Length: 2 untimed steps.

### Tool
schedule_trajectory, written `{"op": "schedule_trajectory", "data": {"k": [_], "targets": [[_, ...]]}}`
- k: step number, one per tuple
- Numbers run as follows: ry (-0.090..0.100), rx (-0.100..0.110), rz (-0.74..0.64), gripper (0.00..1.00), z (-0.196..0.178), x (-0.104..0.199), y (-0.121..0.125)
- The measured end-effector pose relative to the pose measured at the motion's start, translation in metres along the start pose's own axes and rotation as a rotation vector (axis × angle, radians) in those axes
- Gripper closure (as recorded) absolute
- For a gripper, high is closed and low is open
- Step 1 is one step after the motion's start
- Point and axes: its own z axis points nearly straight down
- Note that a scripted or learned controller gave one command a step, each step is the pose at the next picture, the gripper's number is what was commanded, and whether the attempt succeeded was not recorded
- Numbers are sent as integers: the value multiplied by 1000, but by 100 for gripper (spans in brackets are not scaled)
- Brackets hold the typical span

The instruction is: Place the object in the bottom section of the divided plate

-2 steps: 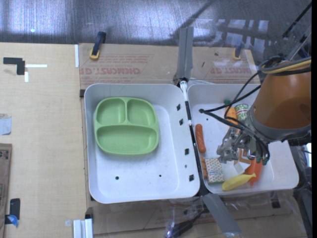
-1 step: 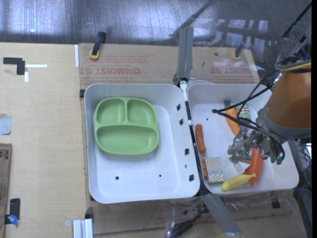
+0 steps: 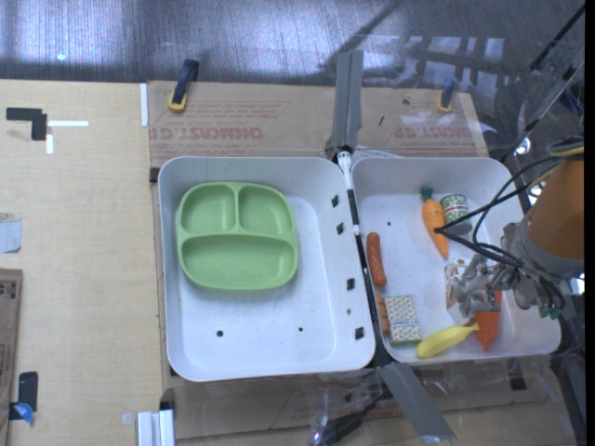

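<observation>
A green divided plate point(image 3: 238, 235) lies in the left bin point(image 3: 251, 342), toward its far left; two small sections sit at the back and one wide section at the front. My gripper point(image 3: 471, 286) is low over the right side of the right bin point(image 3: 404, 203). It hangs among the toy foods, just above a yellow banana point(image 3: 446, 339) and an orange piece point(image 3: 487, 329). Cables and the wrist hide what lies directly under it. Nothing rests in any section of the plate.
The right bin also holds a carrot point(image 3: 433, 223), a small can point(image 3: 454, 208), a red sausage point(image 3: 376, 258) and a patterned box point(image 3: 402, 319). A raised divider point(image 3: 353, 240) separates the two bins. The arm's orange band point(image 3: 565, 210) stands at the right.
</observation>
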Motion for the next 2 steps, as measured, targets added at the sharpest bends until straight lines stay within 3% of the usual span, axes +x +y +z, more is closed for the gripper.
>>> {"op": "schedule_trajectory", "data": {"k": [1,2], "targets": [[20,-7,-10,100,-119,4,72],[25,-5,171,100,-75,7,177]]}}
